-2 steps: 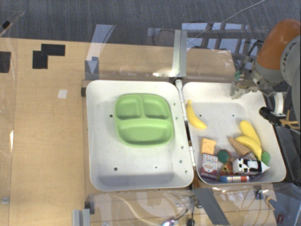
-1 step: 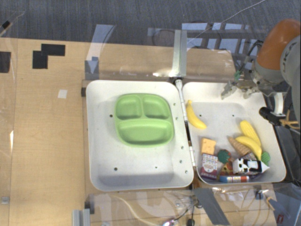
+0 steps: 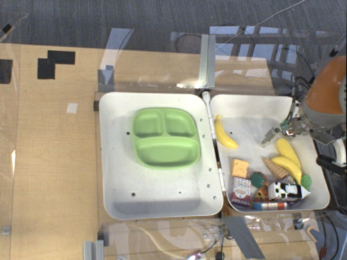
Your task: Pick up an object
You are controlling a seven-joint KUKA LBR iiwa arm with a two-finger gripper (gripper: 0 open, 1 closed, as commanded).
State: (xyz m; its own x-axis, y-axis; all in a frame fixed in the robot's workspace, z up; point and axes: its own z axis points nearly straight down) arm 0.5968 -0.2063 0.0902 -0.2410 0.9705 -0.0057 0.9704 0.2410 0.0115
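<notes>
Bananas (image 3: 289, 158) lie by the right bin's (image 3: 244, 110) right edge. Gripper (image 3: 277, 134) hovers just beside them, fingers spread narrowly, holding nothing. Approach step; next, descend over one and close.

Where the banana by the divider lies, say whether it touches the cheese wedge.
Apart. The camera view shows the banana near the divider and the cheese wedge lower down, with bare white bin floor plainly between them.

Green sectioned plate (image 3: 165, 137) in left bin (image 3: 111, 161); claw (image 3: 283, 130) over right bin (image 3: 246, 110) above bananas (image 3: 288, 158).
</notes>
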